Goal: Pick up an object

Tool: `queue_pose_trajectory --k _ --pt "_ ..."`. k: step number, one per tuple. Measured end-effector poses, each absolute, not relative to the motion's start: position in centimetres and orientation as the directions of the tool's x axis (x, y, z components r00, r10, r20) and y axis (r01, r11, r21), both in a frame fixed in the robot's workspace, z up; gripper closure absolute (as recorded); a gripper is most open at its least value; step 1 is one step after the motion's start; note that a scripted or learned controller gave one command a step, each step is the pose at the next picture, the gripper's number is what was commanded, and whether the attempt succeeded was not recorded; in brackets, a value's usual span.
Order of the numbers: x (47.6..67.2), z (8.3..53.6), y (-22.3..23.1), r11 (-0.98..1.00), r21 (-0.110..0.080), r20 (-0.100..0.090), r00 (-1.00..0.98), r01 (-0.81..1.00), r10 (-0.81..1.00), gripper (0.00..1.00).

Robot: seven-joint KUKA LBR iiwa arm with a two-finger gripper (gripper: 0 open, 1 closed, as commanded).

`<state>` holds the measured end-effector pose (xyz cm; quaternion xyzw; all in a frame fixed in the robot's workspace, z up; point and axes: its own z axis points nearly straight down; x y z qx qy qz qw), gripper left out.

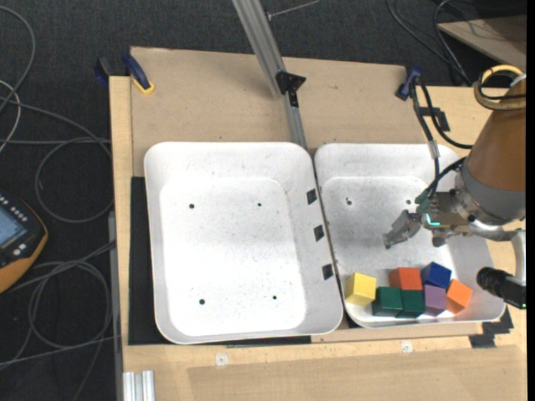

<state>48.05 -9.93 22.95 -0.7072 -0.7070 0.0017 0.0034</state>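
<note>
Blocks (410, 291) just below hand (410, 228).

Both white bins (226, 161) look like smooth, slightly glossy plastic (speckled with dark flecks); the bench (209, 98) is matt, pale wood; the far slanted rail (266, 40) brushed metal.

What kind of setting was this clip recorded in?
Probably a robotics lab: a wooden bench clamped at its corners bears two white bins, coloured blocks are heaped in one, and loose cables trail over dark carpet.
</note>
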Motion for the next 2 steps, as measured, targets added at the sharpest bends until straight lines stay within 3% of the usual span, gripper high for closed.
queue_pose_trajectory --k 1,2 --pt "48.2 23.2 -9.9 0.000 0.000 0.001 0.000 1.000 1.000 0.00" --pt "48.1 16.8 -9.9 -0.001 -0.009 0.003 0.001 1.000 1.000 0.00"
